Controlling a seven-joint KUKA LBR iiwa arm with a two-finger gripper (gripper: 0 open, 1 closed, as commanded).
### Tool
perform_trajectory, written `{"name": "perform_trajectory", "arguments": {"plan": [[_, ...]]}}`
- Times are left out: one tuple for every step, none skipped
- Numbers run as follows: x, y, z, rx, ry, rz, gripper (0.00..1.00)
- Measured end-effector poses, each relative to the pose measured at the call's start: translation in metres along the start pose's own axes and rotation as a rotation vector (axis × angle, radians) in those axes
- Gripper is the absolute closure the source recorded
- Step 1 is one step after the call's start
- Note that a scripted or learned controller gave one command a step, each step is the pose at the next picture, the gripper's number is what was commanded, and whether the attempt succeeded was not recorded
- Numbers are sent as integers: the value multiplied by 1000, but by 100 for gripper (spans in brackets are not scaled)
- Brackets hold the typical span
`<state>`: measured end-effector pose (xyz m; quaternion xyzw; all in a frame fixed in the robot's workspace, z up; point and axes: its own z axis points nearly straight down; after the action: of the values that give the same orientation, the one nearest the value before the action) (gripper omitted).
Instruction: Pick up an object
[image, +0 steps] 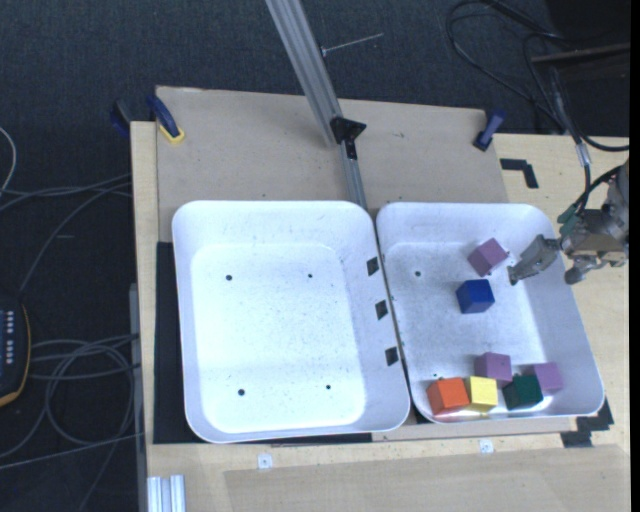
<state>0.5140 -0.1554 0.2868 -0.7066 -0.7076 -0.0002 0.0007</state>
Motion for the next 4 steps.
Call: {"name": "perform_trajectory", "arguments": {"plan": [[0, 0, 0, -1, 0, 0, 0], [-1, -6, 44, 4, 1, 1, 0], [-6, -5, 88, 6, 1, 2, 0], [0, -2, 149, 7, 2, 1, 0]]}}
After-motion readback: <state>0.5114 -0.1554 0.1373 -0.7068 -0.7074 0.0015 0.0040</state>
